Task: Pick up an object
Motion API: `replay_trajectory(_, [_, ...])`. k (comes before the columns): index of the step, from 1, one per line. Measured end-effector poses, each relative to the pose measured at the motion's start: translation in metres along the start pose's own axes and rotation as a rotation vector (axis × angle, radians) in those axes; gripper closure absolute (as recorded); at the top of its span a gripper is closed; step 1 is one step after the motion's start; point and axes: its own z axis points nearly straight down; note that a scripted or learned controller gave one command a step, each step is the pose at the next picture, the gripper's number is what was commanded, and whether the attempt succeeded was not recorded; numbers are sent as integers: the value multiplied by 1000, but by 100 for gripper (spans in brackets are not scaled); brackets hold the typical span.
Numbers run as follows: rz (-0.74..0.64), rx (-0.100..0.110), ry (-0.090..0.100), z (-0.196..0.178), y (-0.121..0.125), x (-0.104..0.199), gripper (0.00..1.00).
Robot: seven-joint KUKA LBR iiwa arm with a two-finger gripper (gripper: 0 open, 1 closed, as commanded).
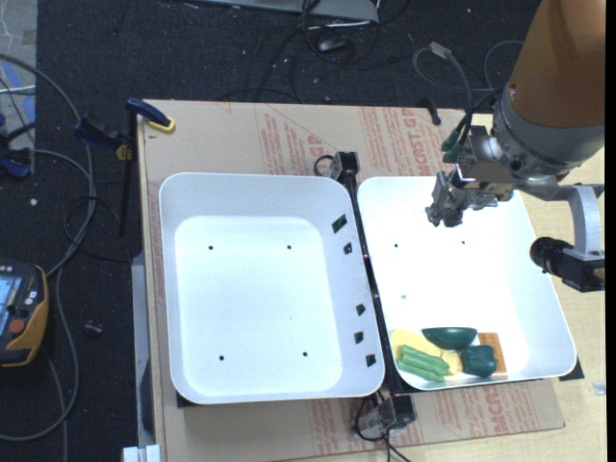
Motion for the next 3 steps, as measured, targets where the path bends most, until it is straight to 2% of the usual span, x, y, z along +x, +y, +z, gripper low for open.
replay_trajectory(1, [2,-20,2,-128,-14,14,100])
replay_trajectory(2, [0,-10,1,-145,2,60,100])
replay_trajectory(3, [0,-9,1,-144,19,99,100])
